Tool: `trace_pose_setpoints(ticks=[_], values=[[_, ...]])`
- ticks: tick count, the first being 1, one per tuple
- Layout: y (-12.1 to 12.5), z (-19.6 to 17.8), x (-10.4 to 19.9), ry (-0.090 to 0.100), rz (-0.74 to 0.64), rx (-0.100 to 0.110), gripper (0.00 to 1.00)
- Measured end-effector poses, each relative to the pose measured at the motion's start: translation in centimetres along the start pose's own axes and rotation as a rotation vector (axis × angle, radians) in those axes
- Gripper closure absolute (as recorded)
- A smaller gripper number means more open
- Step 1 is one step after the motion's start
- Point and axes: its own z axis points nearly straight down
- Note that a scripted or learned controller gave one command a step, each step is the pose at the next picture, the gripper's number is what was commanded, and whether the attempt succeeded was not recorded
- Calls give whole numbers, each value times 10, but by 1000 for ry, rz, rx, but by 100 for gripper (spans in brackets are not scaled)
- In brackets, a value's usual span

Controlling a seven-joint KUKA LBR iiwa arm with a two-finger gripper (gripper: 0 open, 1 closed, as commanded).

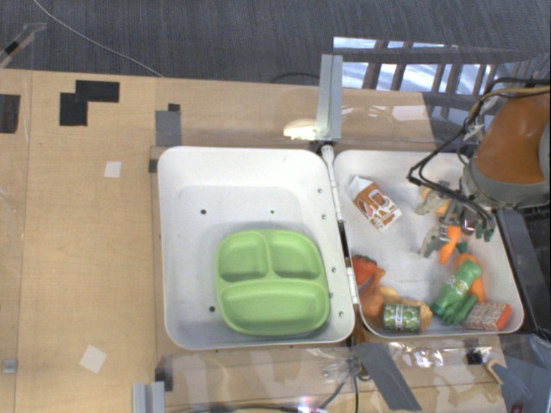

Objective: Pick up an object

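My gripper (pixel 439 241) hangs low over the right side of the right bin (pixel 405 248), below the orange wrist band. Right at its tip lies a small orange carrot-like piece (pixel 448 249). Just below that is a green bottle (pixel 457 289), with a red box (pixel 488 316) at the bin's near right corner. A brown and white packet (pixel 376 206) lies to the gripper's left, apart from it. A green can (pixel 400 317) and red and orange toy foods (pixel 368 275) sit along the bin's near left side.
The left bin (pixel 198 196) holds a green divided plate (pixel 272 280) in its near half. A metal divider (pixel 338 222) separates the two bins. Black cables (pixel 439 157) loop from the wrist over the right bin's far side.
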Motion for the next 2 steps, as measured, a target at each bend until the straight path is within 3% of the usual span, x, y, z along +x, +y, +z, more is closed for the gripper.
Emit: trace_pose_setpoints(ticks=[1,2], values=[[-5,-1,37,0,33,0,0],[-7,1,-28,0,16,0,0]])
